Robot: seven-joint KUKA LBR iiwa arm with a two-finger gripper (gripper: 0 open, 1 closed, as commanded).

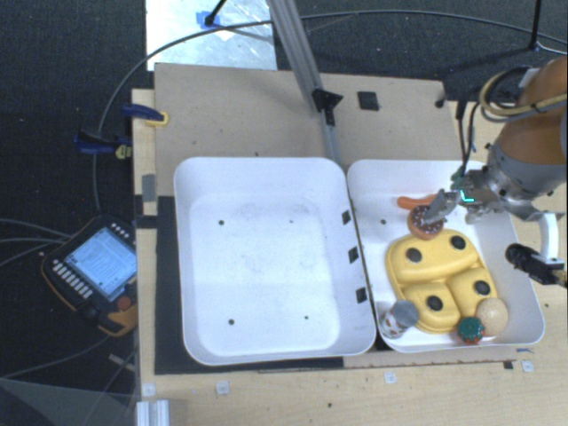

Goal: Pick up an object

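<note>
My gripper hangs low over the upper part of the right bin, reaching in from the right. Directly beneath its tip lies a small brown round object, partly covered by the gripper. An orange piece lies just to the left of the tip. A large yellow toy with black dots fills the bin's middle. Along the bin's near edge sit a grey object, a green and red ball and a beige ball.
The left bin stands beside the right one, sharing a wall with black clips. A grey pole slants across the back of the bench. A handheld controller lies off the bench at left.
</note>
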